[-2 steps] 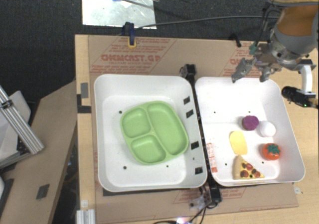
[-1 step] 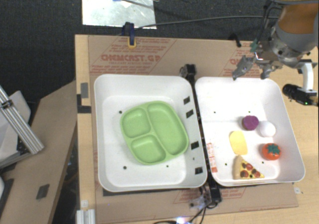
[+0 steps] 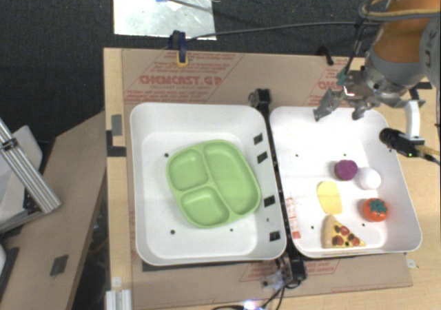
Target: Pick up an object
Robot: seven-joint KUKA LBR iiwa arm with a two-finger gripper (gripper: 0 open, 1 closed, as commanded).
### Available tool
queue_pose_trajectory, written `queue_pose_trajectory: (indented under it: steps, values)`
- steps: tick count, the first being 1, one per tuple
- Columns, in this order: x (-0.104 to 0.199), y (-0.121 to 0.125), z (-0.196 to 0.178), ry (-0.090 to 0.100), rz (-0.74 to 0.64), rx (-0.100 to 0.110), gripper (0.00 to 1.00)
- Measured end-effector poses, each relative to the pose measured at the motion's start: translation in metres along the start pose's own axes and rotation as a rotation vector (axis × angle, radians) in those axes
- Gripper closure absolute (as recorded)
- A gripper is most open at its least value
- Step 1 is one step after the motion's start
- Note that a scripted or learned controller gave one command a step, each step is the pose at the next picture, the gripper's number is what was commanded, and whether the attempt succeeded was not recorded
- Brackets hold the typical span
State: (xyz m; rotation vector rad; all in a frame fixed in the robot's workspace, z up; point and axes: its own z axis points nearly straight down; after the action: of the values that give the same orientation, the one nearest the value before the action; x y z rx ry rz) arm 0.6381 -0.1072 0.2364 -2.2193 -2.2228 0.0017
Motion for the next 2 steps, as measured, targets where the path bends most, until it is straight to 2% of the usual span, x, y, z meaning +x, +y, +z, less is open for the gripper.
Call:
queue_pose_trajectory:
  steps: [2]
  values:
    - [0.001, -0.006, 0.120, 0.001, 0.001, 0.003, 0.00]
